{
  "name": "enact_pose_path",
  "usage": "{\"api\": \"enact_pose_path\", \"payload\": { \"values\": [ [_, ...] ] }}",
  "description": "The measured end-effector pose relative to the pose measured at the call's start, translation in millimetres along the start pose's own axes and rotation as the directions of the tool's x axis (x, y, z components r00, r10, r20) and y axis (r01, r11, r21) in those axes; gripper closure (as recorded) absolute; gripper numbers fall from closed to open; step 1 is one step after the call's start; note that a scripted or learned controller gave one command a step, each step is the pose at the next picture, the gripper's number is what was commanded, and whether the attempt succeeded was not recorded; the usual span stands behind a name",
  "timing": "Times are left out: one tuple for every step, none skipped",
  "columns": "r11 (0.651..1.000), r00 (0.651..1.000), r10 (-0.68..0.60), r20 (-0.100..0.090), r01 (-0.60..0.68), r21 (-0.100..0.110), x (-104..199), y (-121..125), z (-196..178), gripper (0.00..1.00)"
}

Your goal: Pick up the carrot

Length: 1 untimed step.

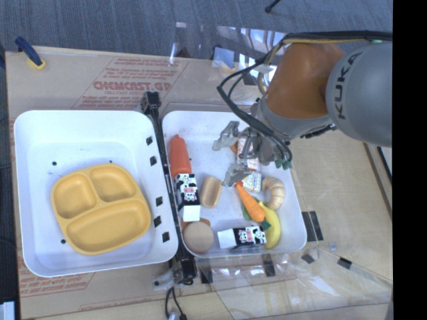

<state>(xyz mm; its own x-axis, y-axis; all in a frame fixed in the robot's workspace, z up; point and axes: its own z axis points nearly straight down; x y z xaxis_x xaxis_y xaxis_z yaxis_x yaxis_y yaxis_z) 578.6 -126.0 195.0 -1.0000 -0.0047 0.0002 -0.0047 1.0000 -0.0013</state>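
camera view looks down on two shallow white plastic bins side by side on a bench covered in brown cardboard (80, 85) printed in red with "chemcast gp". the left bin (40, 132) holds a smooth yellow sectioned tray (100, 209) with three rounded compartments. the right bin (293, 212) is crowded: a long red-orange sausage shape (179, 156), two small cartons (188, 193) and (248, 236) with a black-and-white cow pattern (their wording is too small to read), a tan cup-like piece (211, 191), a matte brown egg (198, 237), a pale croissant-like pastry (273, 191) and a glossy yellow banana (271, 224).

the arm (360, 92) is grey with a broad orange band and the letters "kuka" on its side, black cables looping over it. the gripper (233, 157) hangs over the upper middle of the right bin, its metal fingers (227, 137) spread apart with nothing between them.

the carrot (249, 204), short, tapered and orange with a green end, lies in the lower right part of that bin, touching the banana, just below the gripper's lower finger and close beside it.
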Motion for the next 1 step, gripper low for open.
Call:
{"api": "enact_pose_path", "payload": {
  "values": [
    [0.999,0.999,-0.038,0.001,0.038,0.000,12.2,-67.5,104.5,0.00]
  ]
}}
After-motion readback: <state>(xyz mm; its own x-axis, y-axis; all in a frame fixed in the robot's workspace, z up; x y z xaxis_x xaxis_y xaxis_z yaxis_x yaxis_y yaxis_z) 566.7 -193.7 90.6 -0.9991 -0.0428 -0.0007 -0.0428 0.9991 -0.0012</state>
